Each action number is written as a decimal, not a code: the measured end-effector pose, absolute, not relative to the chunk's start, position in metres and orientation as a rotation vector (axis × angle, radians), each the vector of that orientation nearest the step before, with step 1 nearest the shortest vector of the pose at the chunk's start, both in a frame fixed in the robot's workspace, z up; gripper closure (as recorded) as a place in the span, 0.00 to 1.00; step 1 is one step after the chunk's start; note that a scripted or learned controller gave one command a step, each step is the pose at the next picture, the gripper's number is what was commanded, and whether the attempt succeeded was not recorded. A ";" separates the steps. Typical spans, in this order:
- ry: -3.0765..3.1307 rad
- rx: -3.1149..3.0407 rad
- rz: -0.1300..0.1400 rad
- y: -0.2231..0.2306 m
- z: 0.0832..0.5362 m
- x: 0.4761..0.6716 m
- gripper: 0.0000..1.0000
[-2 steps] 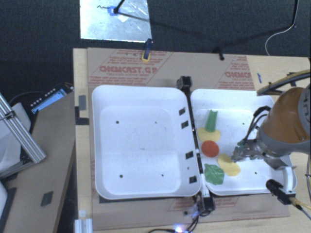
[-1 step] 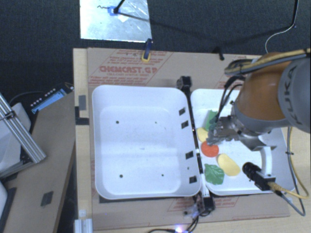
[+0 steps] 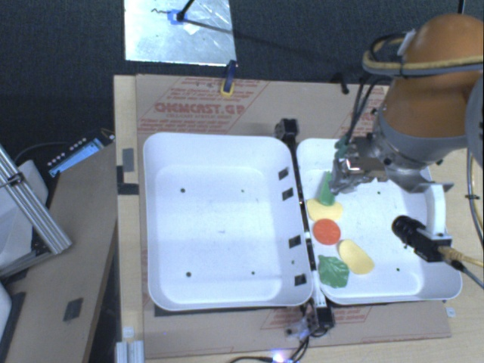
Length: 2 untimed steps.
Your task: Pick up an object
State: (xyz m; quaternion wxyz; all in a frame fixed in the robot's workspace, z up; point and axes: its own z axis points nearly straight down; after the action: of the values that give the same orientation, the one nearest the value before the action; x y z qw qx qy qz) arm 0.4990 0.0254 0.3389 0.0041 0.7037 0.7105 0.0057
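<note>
Five items sat clustered in right bin (image 3: 435,203); gripper (image 3: 346,169) hovered over green piece (image 3: 327,190), spread unreadable; best descend centred, avoiding yellow neighbour (image 3: 324,210).

even, fairly bright overhead light, no hard shadows. the two white bins (image 3: 219,225) read near blown-out, w/ only soft grey shading along their walls. a foil sheet (image 3: 179,20) at top throws patchy glare. dark backdrop stays murky, little detail. overall pic is soft & low-res; the arm's orange band (image 3: 442,40) looks slightly blurred, edges of small items fuzzy.
</note>
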 end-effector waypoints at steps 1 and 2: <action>2.220 2.205 0.028 0.043 0.529 0.487 1.00; 2.213 2.223 0.005 -0.025 0.536 0.498 1.00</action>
State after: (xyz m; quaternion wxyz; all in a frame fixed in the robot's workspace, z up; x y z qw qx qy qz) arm 0.4982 -0.0254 0.5361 0.0026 0.7087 0.7055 0.0015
